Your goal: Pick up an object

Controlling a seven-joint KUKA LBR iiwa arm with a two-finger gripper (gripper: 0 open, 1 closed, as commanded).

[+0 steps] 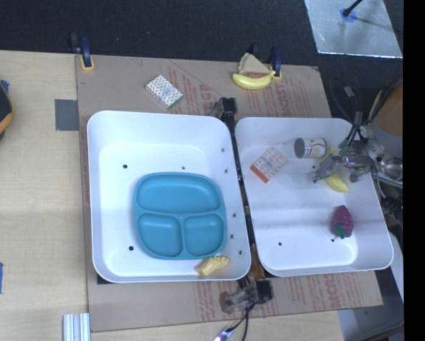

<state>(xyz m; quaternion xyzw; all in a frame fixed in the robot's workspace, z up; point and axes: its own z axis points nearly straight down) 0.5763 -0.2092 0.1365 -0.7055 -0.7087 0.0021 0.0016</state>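
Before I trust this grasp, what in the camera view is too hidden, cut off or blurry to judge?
- Tool: small and blurred in the camera view; its finger state and any contact with the yellow object are unclear.
- Yellow object: partly covered by the tool, so its shape is uncertain.
- Small jar: label too small to read.
- Printed card: print illegible.
- Arm: cut off at the right edge.

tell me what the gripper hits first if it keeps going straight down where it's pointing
Most likely the small yellow object lying right under the gripper in the right bin; depth is hard to judge from above.
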